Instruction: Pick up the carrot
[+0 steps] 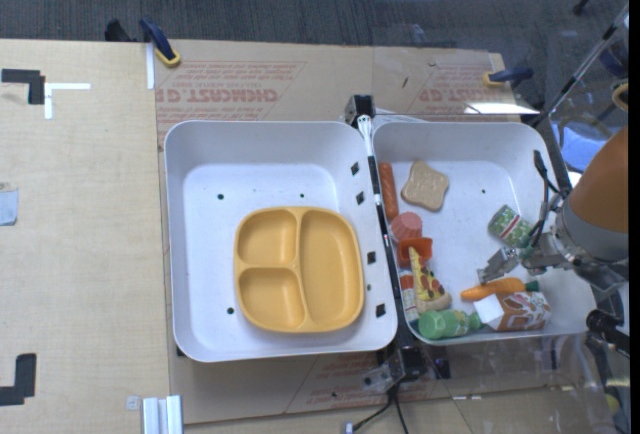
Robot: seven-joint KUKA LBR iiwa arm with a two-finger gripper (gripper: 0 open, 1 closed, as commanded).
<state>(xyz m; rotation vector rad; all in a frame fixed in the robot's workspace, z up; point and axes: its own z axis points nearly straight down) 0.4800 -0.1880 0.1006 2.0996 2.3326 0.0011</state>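
Note:
The carrot (490, 289), a small orange stick, lies in the right bin (470, 147) near its front right corner, pointing left to right. My gripper (512, 268) hangs just above and behind it, low over the bin floor, reaching in from the right. Its jaws stand open and nothing is held between them. The carrot's right end lies under the gripper's tip.
Around the carrot lie an orange-and-white carton (518, 312), a green vegetable (440, 324), a pizza slice (426, 288) and a green packet (507, 224). A bread slice (425, 185) and a sausage (387, 190) sit farther back. The left bin (190, 222) bears a yellow divided plate (298, 269).

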